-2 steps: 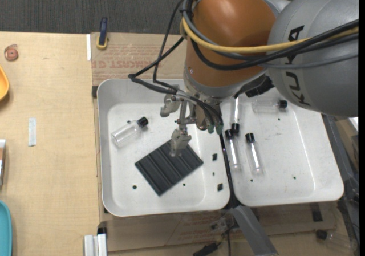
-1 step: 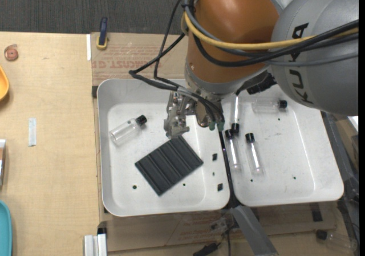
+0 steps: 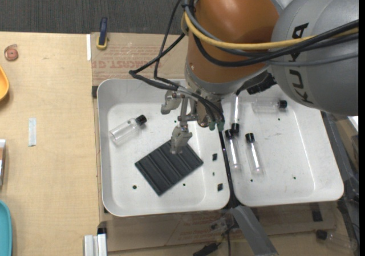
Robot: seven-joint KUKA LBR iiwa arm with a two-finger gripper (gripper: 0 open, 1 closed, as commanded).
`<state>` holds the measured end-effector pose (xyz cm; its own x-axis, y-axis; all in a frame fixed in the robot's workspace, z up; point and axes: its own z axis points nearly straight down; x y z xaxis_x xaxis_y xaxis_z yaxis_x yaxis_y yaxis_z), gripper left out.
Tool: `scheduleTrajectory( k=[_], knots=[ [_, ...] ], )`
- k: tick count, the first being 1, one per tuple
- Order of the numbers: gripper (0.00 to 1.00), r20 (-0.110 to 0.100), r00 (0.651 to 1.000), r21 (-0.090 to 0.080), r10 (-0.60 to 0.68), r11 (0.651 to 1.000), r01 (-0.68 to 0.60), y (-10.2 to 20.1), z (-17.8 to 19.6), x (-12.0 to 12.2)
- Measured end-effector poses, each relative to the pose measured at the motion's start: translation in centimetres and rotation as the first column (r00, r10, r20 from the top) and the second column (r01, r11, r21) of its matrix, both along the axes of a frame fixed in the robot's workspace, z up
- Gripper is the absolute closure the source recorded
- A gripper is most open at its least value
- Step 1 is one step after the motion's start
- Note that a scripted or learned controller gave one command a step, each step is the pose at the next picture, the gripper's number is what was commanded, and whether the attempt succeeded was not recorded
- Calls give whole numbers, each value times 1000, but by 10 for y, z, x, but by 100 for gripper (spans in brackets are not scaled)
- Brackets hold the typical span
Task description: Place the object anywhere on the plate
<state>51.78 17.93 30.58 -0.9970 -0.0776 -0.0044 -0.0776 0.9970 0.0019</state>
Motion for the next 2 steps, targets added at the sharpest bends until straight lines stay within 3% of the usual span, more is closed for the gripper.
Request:
scheduleTrajectory(
  k=[1, 2],
  knots=[
    [100, 2, 1000, 1, -2, 1000, 2, 0, 9, 1],
    [100, -4, 928, -2, 374, 928, -374, -52, -10, -6]
  ],
)
